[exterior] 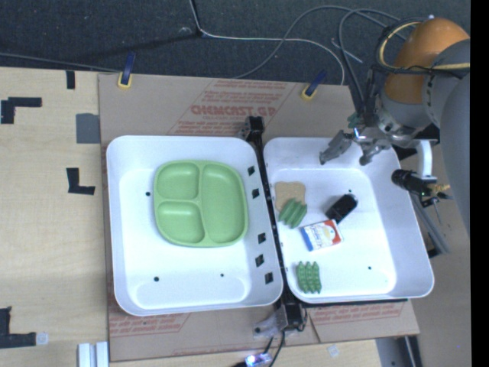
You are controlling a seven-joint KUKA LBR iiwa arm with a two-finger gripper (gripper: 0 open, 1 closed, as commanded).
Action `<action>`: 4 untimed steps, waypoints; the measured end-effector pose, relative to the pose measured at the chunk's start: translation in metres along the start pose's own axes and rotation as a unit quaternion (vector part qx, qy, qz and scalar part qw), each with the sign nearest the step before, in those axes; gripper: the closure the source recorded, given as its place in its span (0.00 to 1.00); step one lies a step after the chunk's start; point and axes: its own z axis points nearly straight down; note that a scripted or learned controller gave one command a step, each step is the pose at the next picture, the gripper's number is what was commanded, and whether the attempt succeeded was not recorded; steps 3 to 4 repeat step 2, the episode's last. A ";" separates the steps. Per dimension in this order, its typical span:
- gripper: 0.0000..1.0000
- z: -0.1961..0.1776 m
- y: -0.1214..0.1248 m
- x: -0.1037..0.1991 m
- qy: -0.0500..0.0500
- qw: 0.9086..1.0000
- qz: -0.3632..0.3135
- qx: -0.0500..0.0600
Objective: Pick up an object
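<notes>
Your gripper (350, 148) hangs spread and empty over the right bin's (397, 235) far edge. The black block (341, 206) at mid-bin looks light and rigid; pinch across its short sides.

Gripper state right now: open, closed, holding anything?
Gripper: open, fingers spread, nothing between them, above the far edge of the right bin.

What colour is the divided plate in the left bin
Light green; the divided plate shows plainly in the camera view, lying in the white left bin.
</notes>
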 end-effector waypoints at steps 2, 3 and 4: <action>0.00 0.070 0.004 0.000 -0.001 1.000 0.000 -0.002; 0.00 0.070 0.004 0.000 -0.001 1.000 0.000 -0.002; 0.00 0.070 0.004 0.000 -0.001 1.000 0.000 -0.002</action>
